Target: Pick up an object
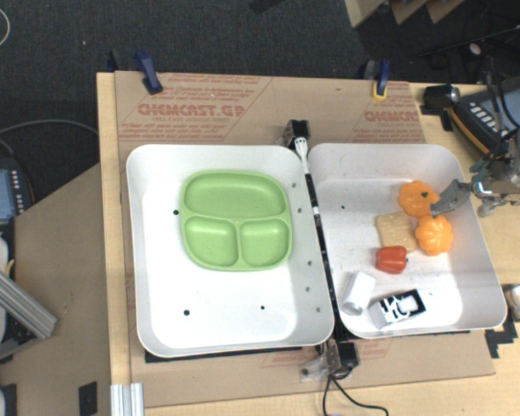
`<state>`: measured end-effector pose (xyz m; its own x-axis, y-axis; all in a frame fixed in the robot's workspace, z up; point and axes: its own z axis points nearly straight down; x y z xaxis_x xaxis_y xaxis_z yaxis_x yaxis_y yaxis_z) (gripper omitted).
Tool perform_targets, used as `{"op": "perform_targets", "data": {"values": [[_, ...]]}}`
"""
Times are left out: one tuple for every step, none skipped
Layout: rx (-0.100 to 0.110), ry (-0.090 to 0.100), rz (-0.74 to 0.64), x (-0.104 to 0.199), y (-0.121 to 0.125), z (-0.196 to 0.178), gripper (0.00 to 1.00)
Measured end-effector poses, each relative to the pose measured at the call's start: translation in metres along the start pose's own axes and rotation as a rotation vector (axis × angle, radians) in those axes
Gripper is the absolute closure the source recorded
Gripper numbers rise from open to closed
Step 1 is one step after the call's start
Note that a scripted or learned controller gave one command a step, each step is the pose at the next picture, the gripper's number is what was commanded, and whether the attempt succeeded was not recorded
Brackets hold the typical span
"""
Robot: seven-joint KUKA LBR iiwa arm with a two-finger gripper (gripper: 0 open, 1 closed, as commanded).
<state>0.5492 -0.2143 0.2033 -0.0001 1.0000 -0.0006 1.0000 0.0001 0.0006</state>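
The hand [458,194] reaches in from the right edge, low over the right bin [364,167], its grey fingers [451,199] pointing left toward the fruit. The tips sit just beside the far orange pepper [416,198], close to touching it, but nothing shows between them, and whether they stand open or closed cannot be told from this angle.

In that right bin the objects cluster toward the middle and near side. The far orange pepper lies nearest the fingertips, with a second orange pepper [434,234] just nearer and slightly right of it. A tan sponge-like square [393,229] lies flat to their left, touching or nearly touching both. A small red pepper [392,259] sits at the sponge's near edge. Nearer still, a small white block [358,291] lies tilted, and beside it to the right a black-and-white box [399,306] rests by the bin's near rim.

The left bin [156,302] carries a green divided plate [237,219], one wide compartment on the far side and two smaller ones on the near side, lying flat and well apart from the hand.

Both bins rest on a cardboard-covered desk [243,102], held by a blue clamp [147,72] at the far left and another clamp [380,78] at the far right.
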Motion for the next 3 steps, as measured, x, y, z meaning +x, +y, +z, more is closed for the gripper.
{"op": "perform_targets", "data": {"values": [[0.0, 0.006, -0.003, -0.005, 0.008, 0.108, 0.0], [-0.002, 0.002, -0.002, -0.007, 0.008, 0.098, 1.0], [-0.015, -0.007, -0.003, 0.052, 0.004, 0.112, 1.0]]}}
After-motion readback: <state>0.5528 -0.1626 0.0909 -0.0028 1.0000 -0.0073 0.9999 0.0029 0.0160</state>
